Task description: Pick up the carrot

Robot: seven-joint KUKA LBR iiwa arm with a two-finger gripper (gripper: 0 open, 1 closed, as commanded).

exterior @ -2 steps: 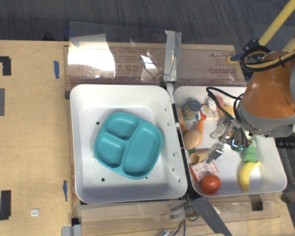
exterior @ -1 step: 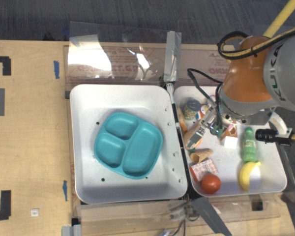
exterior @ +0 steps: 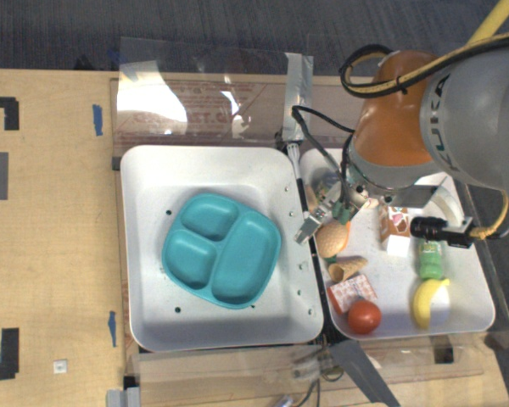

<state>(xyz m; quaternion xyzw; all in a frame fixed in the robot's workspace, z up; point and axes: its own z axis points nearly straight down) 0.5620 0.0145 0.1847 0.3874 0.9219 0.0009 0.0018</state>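
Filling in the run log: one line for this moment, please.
task: pick up carrot | gripper: low in right bin, left edge | grasp: unclear | teal plate: left bin

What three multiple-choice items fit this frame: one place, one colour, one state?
1. Where does the teal plate lie?
A. on the bare bench
B. in the view's left bin
C. on top of the arm

2. What colour is the tomato at the near edge of the right bin?
A. blue
B. white
C. red

3. How does the teal plate lie?
A. flat, right way up
B. upside down
C. on edge against a wall

Answers:
1 B: it sits on that bin's white floor.
2 C: it is plainly red.
3 A: its three compartments face up.
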